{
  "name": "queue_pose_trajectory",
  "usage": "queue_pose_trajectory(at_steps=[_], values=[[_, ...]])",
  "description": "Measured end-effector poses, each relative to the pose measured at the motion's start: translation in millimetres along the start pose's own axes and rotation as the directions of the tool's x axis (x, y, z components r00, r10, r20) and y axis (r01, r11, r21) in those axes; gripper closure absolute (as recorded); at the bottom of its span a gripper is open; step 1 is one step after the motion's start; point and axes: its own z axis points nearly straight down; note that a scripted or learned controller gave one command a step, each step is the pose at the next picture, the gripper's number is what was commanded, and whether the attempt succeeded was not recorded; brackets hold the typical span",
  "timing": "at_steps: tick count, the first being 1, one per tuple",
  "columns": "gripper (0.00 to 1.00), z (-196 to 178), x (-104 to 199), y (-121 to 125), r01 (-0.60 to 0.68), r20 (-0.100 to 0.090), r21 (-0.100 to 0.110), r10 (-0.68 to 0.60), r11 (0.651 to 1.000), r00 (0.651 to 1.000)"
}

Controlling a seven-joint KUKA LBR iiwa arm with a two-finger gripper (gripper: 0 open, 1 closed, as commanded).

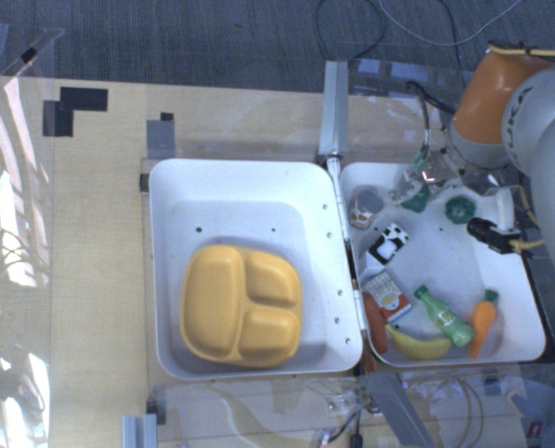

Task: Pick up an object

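My gripper [415, 190] hangs over the far left part of the right bin [529, 343], below the grey arm and its orange band [487, 96]. Just left of it lies a small grey can [364, 203], and a black-and-white toy [387, 243] sits a little nearer the front. A green round piece [460, 210] lies to the gripper's right. Along the bin's front are a small carton [386, 293], a green bottle [443, 316], a banana [419, 345], a carrot [483, 324] and a red item [375, 326]. Nothing is visibly held.
The left bin [170, 194] holds a yellow divided plate [242, 304]. A metal divider [334, 110] separates the bins at the back. A black-and-yellow part [493, 234] sticks in from the right bin's right side. Cables [417, 26] run behind the bench.
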Motion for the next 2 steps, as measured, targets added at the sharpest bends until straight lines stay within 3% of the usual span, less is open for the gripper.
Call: queue_pose_trajectory(at_steps=[1, 2], values=[[1.00, -134.0, 53.3, 6.6, -0.004, -0.005, 0.009, 0.004, 1.000, 1.000], [1.00, -196.7, 84.9, 12.0, 0.019, -0.005, 0.009, -0.018, 1.000, 1.000]])
